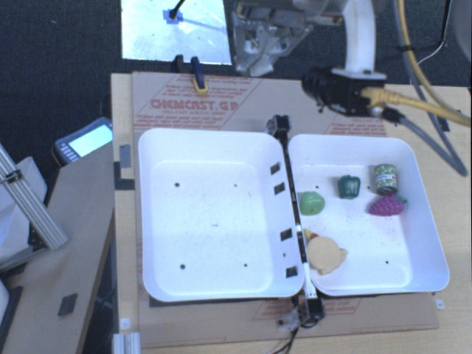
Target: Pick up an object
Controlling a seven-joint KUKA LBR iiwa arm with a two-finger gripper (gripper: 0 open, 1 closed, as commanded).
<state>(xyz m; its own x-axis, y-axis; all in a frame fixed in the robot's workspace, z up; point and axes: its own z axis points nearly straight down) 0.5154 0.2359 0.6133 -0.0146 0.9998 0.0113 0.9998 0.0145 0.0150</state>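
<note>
Where right bin [424,220] holds can [384,178], pepper [349,186], grapes [386,206]

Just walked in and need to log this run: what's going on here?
A robot arm is set to pick an object from two white bins. Its hand hangs high above the bench's far edge, well away from the bins, holding nothing. The right bin has a green apple-like piece, a green pepper, a small can, purple grapes and a tan flat piece. Nothing has been picked yet.
</note>
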